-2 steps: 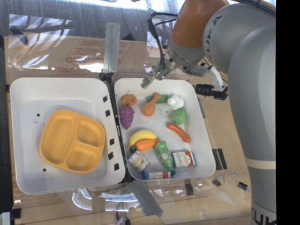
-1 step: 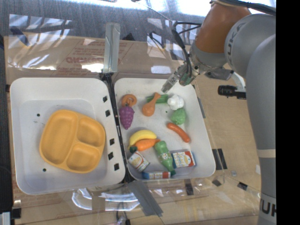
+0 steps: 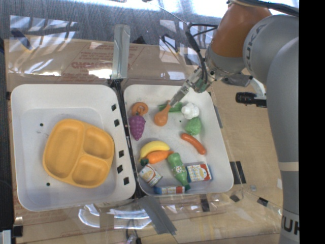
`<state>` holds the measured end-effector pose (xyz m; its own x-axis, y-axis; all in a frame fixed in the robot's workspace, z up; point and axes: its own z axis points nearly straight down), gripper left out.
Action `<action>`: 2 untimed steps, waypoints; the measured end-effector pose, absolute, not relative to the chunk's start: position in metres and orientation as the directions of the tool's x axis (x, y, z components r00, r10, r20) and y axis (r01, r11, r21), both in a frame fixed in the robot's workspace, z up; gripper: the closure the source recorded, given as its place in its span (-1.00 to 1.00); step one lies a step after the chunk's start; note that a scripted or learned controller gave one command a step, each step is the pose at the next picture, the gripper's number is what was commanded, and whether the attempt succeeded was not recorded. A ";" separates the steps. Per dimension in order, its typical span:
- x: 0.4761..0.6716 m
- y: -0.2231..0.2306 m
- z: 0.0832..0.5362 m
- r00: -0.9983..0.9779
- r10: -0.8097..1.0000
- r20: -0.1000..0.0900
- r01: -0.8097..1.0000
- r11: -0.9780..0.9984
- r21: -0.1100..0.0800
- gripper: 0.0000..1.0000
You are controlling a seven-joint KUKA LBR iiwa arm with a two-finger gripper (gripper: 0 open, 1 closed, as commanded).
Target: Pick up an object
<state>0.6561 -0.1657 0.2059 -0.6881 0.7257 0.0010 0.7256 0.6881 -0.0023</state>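
Observation:
The right bin (image 3: pixel 218 136) holds several toy foods. Near its back lie a brown ring-shaped pastry (image 3: pixel 139 108), an orange pear-shaped piece (image 3: pixel 161 117), a green piece (image 3: pixel 174 107) and a white garlic bulb (image 3: pixel 190 111). Lower down are purple grapes (image 3: pixel 137 126), a green vegetable (image 3: pixel 193 126), a red-orange sausage (image 3: pixel 194 143), a banana (image 3: pixel 154 147) and a carrot (image 3: pixel 157 157). My gripper (image 3: pixel 176 98) reaches in from the upper right. Its tip is low over the bin's back, right at the green piece and just above the orange piece.
Along the right bin's front edge lie a green bottle (image 3: pixel 177 169), a small carton (image 3: pixel 198 172), a can (image 3: pixel 150 175) and a flat packet (image 3: pixel 170 189). The left bin (image 3: pixel 25 111) holds a yellow divided plate (image 3: pixel 78 152). A ridge separates the bins.

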 end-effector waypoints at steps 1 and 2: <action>0.568 -0.154 0.102 -0.571 0.821 0.008 0.821 0.571 -0.008 -1.00; 0.628 -0.125 0.089 -0.580 0.814 0.001 0.814 0.580 -0.004 -1.00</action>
<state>0.6279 -0.1254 0.0892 -0.5805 0.8143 0.0011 0.8143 0.5805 -0.0038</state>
